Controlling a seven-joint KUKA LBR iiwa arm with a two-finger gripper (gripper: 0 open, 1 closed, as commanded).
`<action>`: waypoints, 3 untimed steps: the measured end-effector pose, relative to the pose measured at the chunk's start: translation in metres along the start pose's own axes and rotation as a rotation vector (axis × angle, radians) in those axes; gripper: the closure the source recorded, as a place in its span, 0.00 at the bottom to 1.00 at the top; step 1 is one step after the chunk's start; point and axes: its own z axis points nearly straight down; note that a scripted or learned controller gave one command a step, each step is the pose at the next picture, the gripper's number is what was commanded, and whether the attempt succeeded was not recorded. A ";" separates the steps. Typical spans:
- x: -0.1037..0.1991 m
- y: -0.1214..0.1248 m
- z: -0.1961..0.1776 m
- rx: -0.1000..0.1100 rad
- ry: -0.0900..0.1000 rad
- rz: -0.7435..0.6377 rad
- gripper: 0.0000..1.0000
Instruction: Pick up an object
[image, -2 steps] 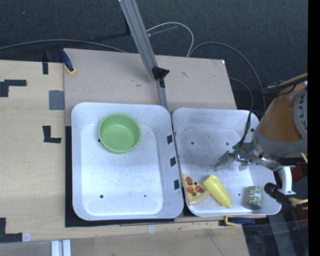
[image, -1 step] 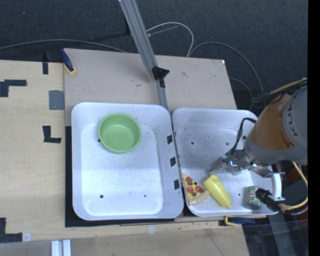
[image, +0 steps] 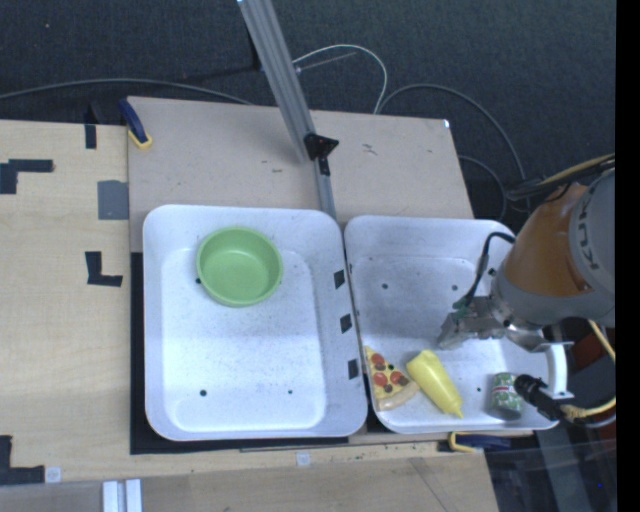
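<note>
While the end effector (image: 458, 331) hovers, grip unclear, yellow conical object (image: 437, 381), pointed tip lower right.

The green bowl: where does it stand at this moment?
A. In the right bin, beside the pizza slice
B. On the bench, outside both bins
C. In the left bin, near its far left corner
C: the green bowl sits inside the left bin, toward its far left corner.

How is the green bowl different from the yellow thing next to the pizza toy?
The green bowl is round and open on top; the yellow thing is long and tapered, lying slantwise. The bowl looks bigger. The bowl sits alone in the left bin; the yellow thing lies in the right bin, close beside the pizza toy. Each is one plain colour.
</note>
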 end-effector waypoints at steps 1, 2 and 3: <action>0.008 0.003 -0.060 -0.004 -0.002 -0.001 1.00; 0.010 0.009 -0.122 -0.006 -0.003 0.000 1.00; 0.010 0.009 -0.130 0.000 -0.001 0.001 1.00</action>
